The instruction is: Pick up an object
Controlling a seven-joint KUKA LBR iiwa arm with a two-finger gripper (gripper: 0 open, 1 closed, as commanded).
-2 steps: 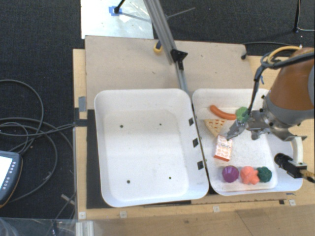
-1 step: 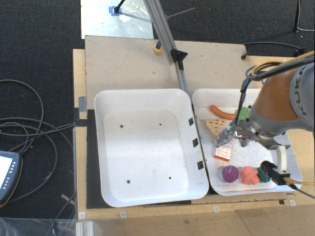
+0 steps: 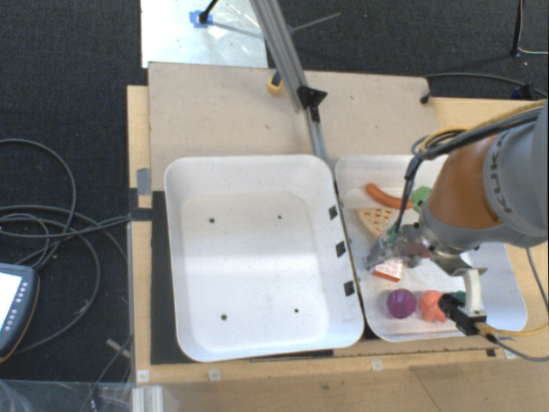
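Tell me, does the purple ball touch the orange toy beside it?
Apart. The camera view shows a thin strip of white bin floor between the purple ball and the orange toy.

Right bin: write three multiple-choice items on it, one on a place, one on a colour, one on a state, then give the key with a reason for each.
1. Where does the purple ball lie?
A. In the right bin, near its front edge
B. In the left bin
C. On the floor

2. What colour is the long sausage-shaped item at the back of the right bin?
A. Blue
B. Orange-red
C. Black

3. How does the gripper stand?
A. Parked over the left bin
B. Raised above the bench's back edge
C. Down in the right bin among the items

Key: 1 A, the ball sits beside a pinkish-orange item at that bin's front. 2 B, its colour is plainly orange-red. 3 C, the gripper is low beside a red and white item.
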